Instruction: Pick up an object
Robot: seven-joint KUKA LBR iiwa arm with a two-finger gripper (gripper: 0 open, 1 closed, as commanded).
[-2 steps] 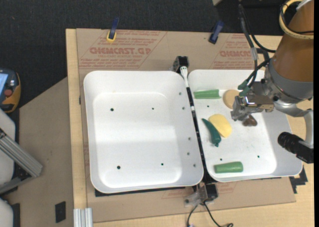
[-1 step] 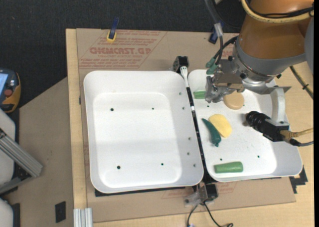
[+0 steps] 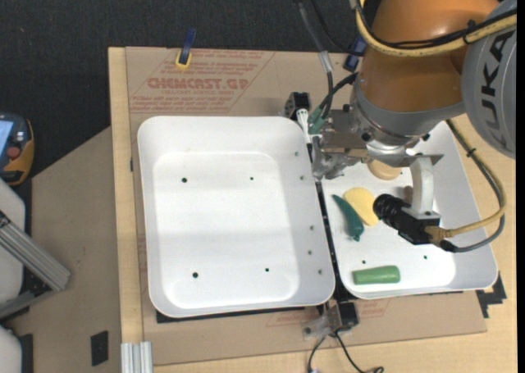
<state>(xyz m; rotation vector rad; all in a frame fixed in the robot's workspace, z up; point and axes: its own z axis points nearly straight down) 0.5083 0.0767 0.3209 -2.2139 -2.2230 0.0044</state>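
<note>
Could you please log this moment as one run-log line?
arm: over right bin | pincer: near divider, grip unclear | contents: green block, yellow piece, teal strip | pick: unconfirmed

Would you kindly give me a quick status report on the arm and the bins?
Gripper low at right bin's left edge, grasp unclear. Teal piece, yellow piece, green block lie loose in right bin. Black cable fitting hangs over them.

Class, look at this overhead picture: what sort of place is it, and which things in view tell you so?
Probably a robotics lab bench for picking trials: a grey and orange robot arm reaches over two white bins, small objects such as a green block lie in one, and cables trail about.
</note>
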